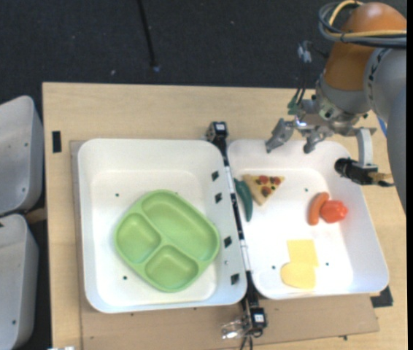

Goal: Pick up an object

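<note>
Even, bright overhead light washed the white bins (90, 195) almost featureless, with only faint shadows beneath objects. The dark floor (192, 28) stayed dim. Detail was soft and slightly grainy throughout.

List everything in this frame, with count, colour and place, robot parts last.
bench: 1, light wood, under both bins
left bin: 1, white, left half of bench
right bin: 1, white, right half of bench
tray: 1, green, three compartments, in left bin
pizza slice: 1, tan with toppings, upper left of right bin
green piece: 1, dark green, beside the pizza slice at the bin's left wall
red item: 1, red, right side of right bin
orange item: 1, orange, touching the red item's left
yellow pieces: 2, yellow, one square, one rounded, bottom of right bin
arm: 1, grey and orange, upper right
gripper: 1, fingers open, over right bin's top edge
</note>
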Action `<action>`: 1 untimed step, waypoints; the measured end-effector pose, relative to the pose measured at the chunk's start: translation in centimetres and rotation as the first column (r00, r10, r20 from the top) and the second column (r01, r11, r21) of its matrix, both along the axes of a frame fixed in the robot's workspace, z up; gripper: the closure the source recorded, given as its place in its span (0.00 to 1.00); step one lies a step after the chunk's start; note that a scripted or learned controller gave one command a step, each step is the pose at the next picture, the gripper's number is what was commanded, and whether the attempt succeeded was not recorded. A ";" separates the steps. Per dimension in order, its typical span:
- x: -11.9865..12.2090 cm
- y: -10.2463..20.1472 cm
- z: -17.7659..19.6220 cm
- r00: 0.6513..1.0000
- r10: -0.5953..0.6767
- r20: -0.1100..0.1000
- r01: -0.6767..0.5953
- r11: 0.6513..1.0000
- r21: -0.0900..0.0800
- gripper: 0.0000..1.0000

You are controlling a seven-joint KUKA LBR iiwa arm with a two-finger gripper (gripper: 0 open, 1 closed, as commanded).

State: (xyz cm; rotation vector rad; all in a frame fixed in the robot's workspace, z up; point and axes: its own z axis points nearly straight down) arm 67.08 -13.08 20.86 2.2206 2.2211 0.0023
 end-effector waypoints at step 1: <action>-0.5 -0.2 -4.3 1.000 -0.001 -0.003 0.001 1.000 -0.003 0.00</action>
